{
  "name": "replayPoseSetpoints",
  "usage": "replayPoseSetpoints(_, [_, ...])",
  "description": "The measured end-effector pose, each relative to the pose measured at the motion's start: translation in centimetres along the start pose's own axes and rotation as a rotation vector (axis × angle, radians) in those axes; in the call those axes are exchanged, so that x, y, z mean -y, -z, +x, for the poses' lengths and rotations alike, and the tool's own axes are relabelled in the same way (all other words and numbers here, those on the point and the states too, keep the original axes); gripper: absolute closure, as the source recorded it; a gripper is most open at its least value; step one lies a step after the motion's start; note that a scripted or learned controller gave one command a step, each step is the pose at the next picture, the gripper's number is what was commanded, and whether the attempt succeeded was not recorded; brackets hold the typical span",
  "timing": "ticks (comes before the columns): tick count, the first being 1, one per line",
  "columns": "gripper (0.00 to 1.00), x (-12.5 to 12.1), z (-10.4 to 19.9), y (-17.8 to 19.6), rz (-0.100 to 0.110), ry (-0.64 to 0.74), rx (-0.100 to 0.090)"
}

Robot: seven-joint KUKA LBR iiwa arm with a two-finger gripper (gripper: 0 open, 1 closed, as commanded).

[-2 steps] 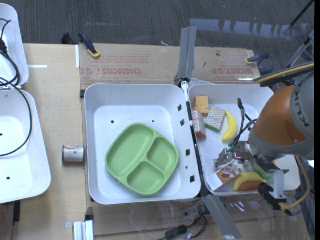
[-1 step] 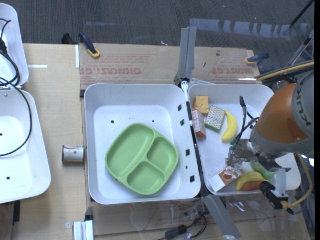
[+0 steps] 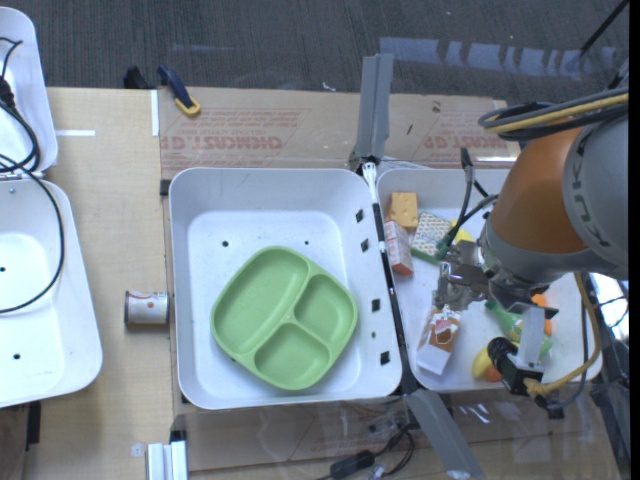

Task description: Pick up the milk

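Note:
The milk (image 3: 438, 336) is a small white and brown carton in the right bin (image 3: 425, 380), near its front left corner, tilted with its top end pointing up-right. My gripper (image 3: 450, 290) hangs from the grey and orange arm directly over that top end, very close to it or touching it. The arm's wrist hides the contact point.
A red and white box (image 3: 397, 248) lies along the right bin's left wall, with a yellow block (image 3: 403, 208) and a speckled square (image 3: 432, 230) behind it. Green, orange and yellow toy foods (image 3: 487, 360) sit under the arm. The left bin holds a green divided plate (image 3: 285, 316). A can (image 3: 147, 308) lies on the bench.

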State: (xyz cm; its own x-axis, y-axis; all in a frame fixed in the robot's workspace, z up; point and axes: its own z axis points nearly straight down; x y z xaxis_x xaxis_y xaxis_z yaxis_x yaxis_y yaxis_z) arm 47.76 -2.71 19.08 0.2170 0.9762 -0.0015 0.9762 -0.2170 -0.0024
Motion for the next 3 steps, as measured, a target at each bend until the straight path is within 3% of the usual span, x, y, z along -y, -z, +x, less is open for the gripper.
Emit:
replayPoseSetpoints(1, [1.00,0.0,-0.1,0.0,0.001,0.440,0.000])
replayPoseSetpoints(2, [1.00,-2.7,0.7,10.3,0.000,0.215,0.001])
replayPoseSetpoints(3, [1.00,0.9,3.6,5.4,0.002,0.218,0.001])
